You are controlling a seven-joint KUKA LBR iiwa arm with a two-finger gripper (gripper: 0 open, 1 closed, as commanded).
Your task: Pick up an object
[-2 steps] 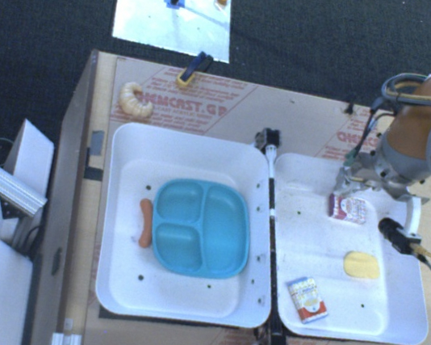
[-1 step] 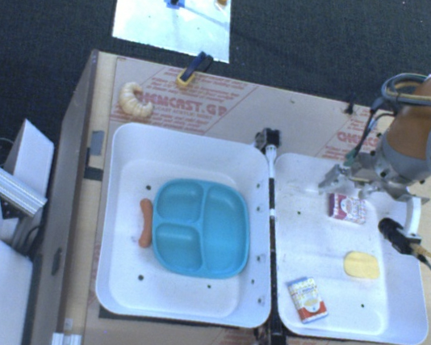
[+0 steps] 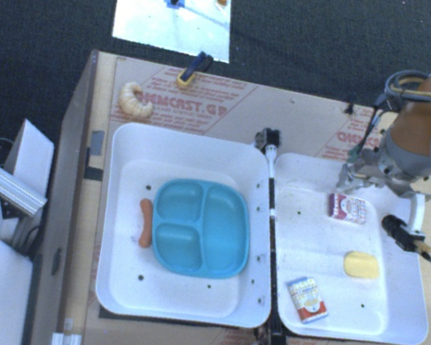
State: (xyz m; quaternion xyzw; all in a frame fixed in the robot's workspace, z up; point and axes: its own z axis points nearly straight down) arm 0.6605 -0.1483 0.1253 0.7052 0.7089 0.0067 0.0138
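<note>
In the right bin (image 3: pixel 408 319) lie a red and white packet (image 3: pixel 347 208) near the back, a yellow block (image 3: pixel 361 266) in the middle, and a small orange and white carton (image 3: pixel 308 299) near the front. My gripper (image 3: pixel 349 178) hangs at the bin's back edge, just behind the red and white packet, with nothing seen between its fingers. The left bin (image 3: pixel 113 273) holds a blue divided plate (image 3: pixel 200 227) and an orange sausage (image 3: pixel 146 223) to its left.
A pale croissant-shaped toy (image 3: pixel 136 100) and a yellow and black tool (image 3: pixel 193 70) lie on the cardboard behind the left bin. A black divider strip (image 3: pixel 270 209) runs between the bins. A white sheet (image 3: pixel 175 5) lies on the floor beyond.
</note>
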